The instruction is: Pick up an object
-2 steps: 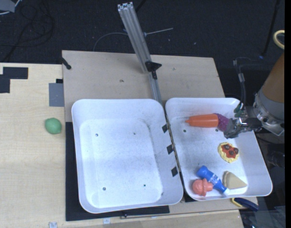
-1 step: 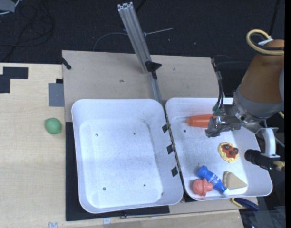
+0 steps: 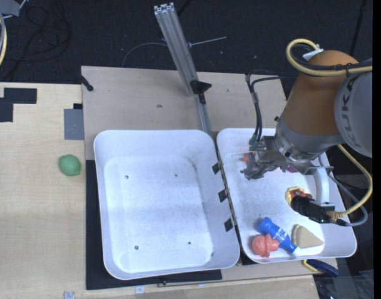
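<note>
Candidates: a blue piece (image 3: 276, 233), a pink lump (image 3: 263, 246) and a beige wedge (image 3: 307, 237) crowd together at the 6 o'clock end of the right bin (image 3: 253, 199). The blue piece touches the pink lump, and the wedge lies just beside them at 3 o'clock.
Gripper: the gripper (image 3: 254, 166) hangs over the bin's bare floor, at about 11 o'clock from the cluster and apart from it. Nothing shows in its grasp, and whether it is spread or closed is too dark to read.
Arm: the arm (image 3: 315, 104) enters from 3 o'clock.
Surroundings: the left bin (image 3: 159, 198) is at 9 o'clock, and a green ball (image 3: 70, 165) rests on the bench beyond it.
Risk, crowding: a descent on the blue piece would likely nudge the pink lump, so the grasp could close on both or slip off.
Risk, wall: the cluster sits near the rim, so the gripper may strike it.
Risk, aim: closing at the present spot would probably catch nothing.
</note>
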Available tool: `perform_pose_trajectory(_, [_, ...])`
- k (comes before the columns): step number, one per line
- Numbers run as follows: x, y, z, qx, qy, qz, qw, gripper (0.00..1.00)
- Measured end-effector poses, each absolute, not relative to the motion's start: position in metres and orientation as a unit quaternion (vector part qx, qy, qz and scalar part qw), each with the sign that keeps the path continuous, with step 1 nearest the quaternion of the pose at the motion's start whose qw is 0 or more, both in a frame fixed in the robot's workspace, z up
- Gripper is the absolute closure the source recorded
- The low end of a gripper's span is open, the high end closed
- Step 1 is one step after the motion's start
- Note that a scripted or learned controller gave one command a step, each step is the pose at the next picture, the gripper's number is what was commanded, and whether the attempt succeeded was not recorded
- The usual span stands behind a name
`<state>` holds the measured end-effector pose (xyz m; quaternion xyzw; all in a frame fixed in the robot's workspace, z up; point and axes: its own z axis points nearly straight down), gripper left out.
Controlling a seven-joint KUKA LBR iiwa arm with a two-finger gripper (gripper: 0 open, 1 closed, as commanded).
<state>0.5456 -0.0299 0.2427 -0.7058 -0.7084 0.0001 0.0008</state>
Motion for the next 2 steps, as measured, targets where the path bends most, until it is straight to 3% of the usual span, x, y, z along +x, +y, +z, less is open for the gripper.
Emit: perform_pose_trajectory(2, [0.538,0.067,0.223,-0.706,-0.708,0.0002,0.001,1.00])
